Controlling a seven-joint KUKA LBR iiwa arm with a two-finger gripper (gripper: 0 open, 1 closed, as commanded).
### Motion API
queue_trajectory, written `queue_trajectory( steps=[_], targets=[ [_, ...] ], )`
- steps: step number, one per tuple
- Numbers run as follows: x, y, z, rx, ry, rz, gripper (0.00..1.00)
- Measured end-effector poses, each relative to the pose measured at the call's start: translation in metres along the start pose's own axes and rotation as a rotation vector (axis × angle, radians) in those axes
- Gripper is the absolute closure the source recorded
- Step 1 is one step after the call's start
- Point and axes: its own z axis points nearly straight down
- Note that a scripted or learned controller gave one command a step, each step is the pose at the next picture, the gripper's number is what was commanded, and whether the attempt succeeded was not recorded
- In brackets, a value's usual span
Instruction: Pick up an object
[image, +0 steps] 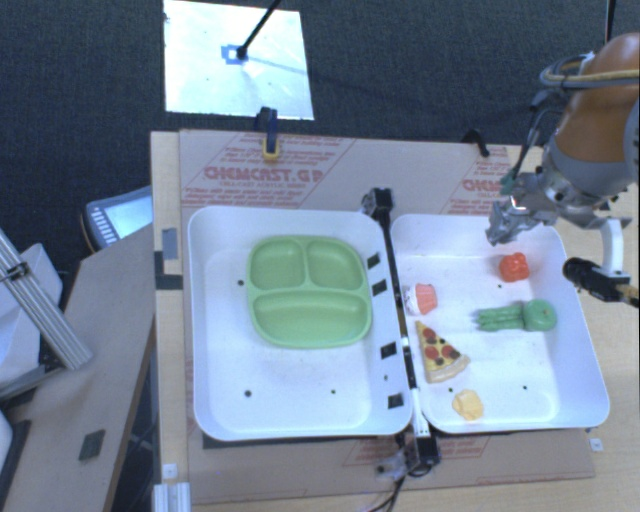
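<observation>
Two shallow white bins are seen side by side on the bench. In the left bin (215, 330), a green divided plate (308, 292) is placed a little above the centre of that bin, with three compartments: two small ones at the top and one long one at the bottom.

In the right bin (575, 390), five small things are spread out. A red toy (514, 266) is found in the upper right part of the bin. Below it, a green toy (518, 317) with a round head and finger-like ends is laid flat, its head pointed to the right. Near the left wall of this bin, a small pink and white piece (424, 298) is seen. Under it a toy pizza slice (439, 352) is laid, and lower still, near the bottom edge, a small yellow piece (467, 404).

The arm (600, 110) is seen in the upper right of the frame, grey with an orange part. Its gripper (502, 228) is held over the upper edge of the right bin, just up and left of the red toy and apart from it. Nothing is seen between the fingers; whether they are open or closed cannot be told.
</observation>
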Motion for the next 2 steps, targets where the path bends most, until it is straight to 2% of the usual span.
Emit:
queue_trajectory(
  steps=[1, 2],
  targets=[
    [0.055, -0.001, 0.013, 0.005, 0.003, -0.009, 1.0],
    [0.108, -0.008, 0.005, 0.005, 0.004, -0.01, 1.0]
  ],
)
